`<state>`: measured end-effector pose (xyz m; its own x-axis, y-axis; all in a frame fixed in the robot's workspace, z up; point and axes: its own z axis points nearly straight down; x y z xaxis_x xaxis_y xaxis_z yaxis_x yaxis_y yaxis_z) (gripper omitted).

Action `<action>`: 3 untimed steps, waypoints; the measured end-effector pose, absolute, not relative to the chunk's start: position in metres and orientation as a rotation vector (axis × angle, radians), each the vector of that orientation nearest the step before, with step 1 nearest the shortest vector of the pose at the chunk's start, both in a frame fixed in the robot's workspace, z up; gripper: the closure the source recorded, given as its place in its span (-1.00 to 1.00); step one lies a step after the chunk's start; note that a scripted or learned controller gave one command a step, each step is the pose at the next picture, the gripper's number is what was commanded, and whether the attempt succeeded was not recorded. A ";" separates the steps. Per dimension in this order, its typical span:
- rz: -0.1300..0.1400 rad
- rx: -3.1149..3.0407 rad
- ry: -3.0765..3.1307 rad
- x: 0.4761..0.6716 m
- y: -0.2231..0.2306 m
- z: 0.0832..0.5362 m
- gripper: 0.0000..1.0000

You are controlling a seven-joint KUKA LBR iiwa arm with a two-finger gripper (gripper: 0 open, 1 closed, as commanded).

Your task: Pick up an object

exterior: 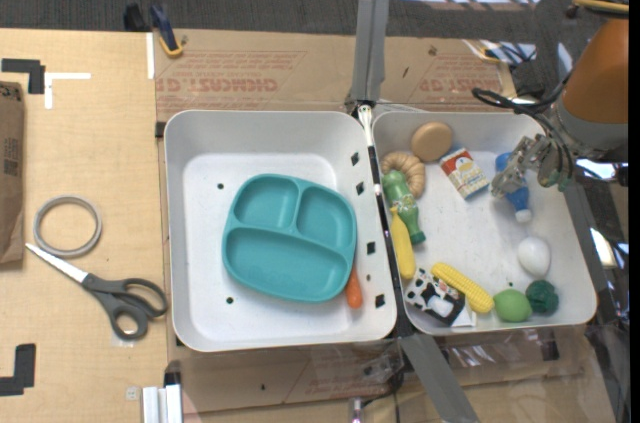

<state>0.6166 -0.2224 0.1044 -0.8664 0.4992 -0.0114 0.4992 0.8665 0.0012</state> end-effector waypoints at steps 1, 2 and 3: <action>-0.001 1.129 2.928 0.599 -0.194 0.148 1.00; 0.000 1.275 2.867 0.627 -0.147 0.199 1.00; 0.000 1.422 2.800 0.584 -0.078 0.263 1.00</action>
